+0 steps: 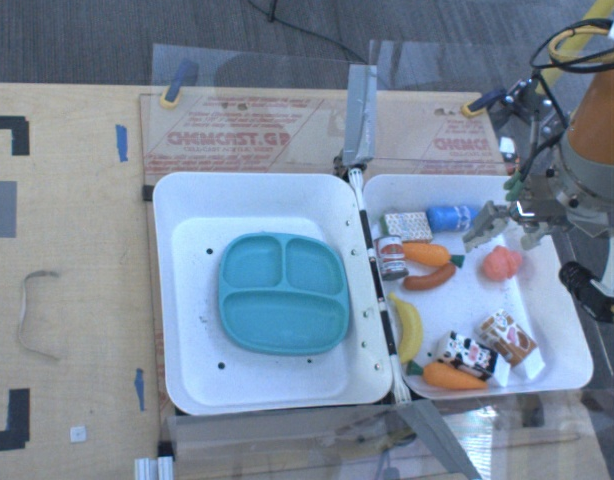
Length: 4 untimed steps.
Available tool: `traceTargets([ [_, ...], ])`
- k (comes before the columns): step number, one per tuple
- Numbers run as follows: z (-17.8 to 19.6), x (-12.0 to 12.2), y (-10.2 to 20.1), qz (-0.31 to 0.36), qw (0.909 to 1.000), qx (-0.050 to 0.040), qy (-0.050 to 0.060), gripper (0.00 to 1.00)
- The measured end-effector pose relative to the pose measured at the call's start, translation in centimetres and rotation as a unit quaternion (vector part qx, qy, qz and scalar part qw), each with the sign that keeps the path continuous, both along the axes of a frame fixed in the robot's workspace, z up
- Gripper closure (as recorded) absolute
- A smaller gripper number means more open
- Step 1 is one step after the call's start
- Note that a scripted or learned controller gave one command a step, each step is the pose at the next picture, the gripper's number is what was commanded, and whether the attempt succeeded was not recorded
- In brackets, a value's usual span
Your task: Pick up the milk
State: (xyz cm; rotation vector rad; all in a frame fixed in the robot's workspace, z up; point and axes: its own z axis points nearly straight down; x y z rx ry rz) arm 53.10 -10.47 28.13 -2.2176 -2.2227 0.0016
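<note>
The milk (pixel 466 352) is a small carton with black and white cow patches. It lies near the front of the right bin (pixel 572 353), against an orange carrot (pixel 453 376). My gripper (pixel 509 228) hangs over the back of that bin, well behind the milk and just above a pink round fruit (pixel 502 264). Its two grey fingers (pixel 482 227) are spread apart with nothing between them, so it is open.
The right bin also holds a blue bottle (pixel 450 216), a checkered packet (pixel 407 226), a can (pixel 391 258), a second carrot (pixel 427 254), a sausage (pixel 430 278), a banana (pixel 410 328) and a brown snack box (pixel 508 338). A teal divided plate (pixel 284 293) sits in the left bin (pixel 177 298).
</note>
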Motion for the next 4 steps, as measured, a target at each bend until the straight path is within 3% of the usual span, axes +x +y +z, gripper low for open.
traceTargets([
  [1,-14.3,-4.6,-5.5,0.155,0.9878,-0.0001,-0.001,0.00],
  [2,-19.3,-4.9,-9.3,0.143,0.9898,-0.0003,-0.005,0.00],
  [3,-18.2,-4.8,-9.5,0.140,0.9901,-0.0023,-0.007,1.00],
  [4,-9.4,-4.0,-3.4,0.021,0.9998,-0.0012,-0.002,1.00],
])
